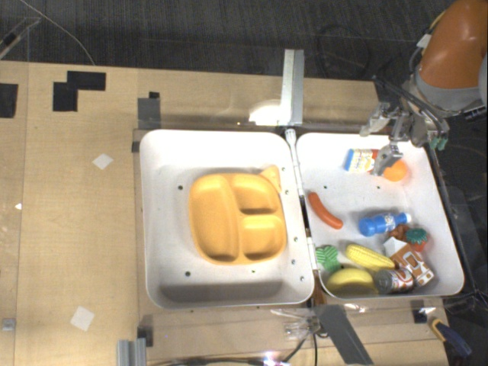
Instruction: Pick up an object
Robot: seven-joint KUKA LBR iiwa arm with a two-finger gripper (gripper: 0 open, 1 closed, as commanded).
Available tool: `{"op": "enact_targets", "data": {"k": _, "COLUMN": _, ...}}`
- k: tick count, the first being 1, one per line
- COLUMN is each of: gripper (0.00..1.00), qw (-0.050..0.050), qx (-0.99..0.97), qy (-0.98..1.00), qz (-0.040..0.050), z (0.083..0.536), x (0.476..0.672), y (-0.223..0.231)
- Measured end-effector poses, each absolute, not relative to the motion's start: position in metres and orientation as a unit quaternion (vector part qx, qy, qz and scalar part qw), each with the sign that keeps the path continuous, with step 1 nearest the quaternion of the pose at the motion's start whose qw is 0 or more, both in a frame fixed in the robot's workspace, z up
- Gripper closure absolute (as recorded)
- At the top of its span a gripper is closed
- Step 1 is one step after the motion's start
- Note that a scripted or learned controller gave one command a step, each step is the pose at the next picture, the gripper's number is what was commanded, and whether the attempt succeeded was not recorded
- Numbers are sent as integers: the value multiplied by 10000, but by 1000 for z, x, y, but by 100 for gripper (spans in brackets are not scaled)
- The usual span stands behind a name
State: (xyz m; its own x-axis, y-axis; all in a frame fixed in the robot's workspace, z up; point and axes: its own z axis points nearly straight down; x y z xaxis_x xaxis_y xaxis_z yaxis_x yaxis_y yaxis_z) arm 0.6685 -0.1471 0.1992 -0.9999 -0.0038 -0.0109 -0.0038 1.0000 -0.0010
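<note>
My gripper [390,151] hangs over the far part of the right bin [450,227], under the arm's orange band. Its tip lies between a small white, blue and orange carton [358,160] on its left and an orange ball [396,173] just below it; the view does not show whether it touches either one. Nearer the front lie a red sausage [325,210], a blue bottle [383,223], a corn cob [370,256], a yellow banana [349,279] and a green item [328,258].
A yellow divided tray [232,216] lies in the left bin [164,204]. A brown and white box [413,269] and a teal and red item [416,237] crowd the right bin's front right corner. A metal post [293,90] stands behind the divider.
</note>
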Motion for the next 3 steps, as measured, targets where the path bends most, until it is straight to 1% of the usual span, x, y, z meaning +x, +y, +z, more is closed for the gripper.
{"op": "enact_targets", "data": {"k": 1, "gripper": 0, "qw": 26, "qx": 3284, "qy": 9445, "qz": 9, "z": 102, "x": 642, "y": -124}}
{"op": "enact_targets", "data": {"k": 2, "gripper": 0, "qw": 68, "qx": 1893, "qy": 9819, "qz": -3, "z": 149, "x": 643, "y": -186}}
{"op": "enact_targets", "data": {"k": 3, "gripper": 0, "qw": 64, "qx": 3334, "qy": 9428, "qz": 8, "z": 111, "x": 650, "y": -198}}
